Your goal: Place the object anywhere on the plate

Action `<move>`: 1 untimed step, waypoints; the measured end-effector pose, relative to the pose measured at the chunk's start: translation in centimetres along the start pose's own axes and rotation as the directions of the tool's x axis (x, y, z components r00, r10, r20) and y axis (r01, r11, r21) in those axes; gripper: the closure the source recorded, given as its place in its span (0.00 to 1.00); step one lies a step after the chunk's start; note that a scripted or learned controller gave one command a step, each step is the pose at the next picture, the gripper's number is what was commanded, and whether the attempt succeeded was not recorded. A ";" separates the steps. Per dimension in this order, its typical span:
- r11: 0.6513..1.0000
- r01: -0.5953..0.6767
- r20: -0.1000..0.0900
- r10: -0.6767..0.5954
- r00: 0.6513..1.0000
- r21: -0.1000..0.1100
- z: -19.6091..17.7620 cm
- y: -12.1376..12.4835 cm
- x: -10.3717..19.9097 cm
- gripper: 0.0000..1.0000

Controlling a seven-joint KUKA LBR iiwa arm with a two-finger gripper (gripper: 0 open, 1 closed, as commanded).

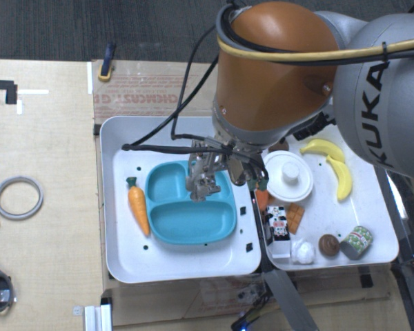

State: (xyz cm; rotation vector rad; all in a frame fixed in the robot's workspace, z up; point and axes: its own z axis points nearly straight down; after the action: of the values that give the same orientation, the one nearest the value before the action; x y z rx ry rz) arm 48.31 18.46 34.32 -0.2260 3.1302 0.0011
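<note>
the left bin holds a blue plate and a carrot. the end effector hangs over the plate; its state is unclear. the right bin holds a banana.

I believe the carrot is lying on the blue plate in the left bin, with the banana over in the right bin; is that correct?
Not quite. The camera view shows the carrot lying on the white floor of the left bin, beside the blue plate at its left edge, not on it. The banana is indeed in the right bin.
</note>
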 end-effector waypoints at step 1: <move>1.000 0.000 0.000 0.000 1.000 0.000 0.0 0.0 0.0 0.00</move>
State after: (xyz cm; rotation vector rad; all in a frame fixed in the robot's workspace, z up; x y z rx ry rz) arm 48.31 18.46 34.31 -0.2255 3.1304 0.0008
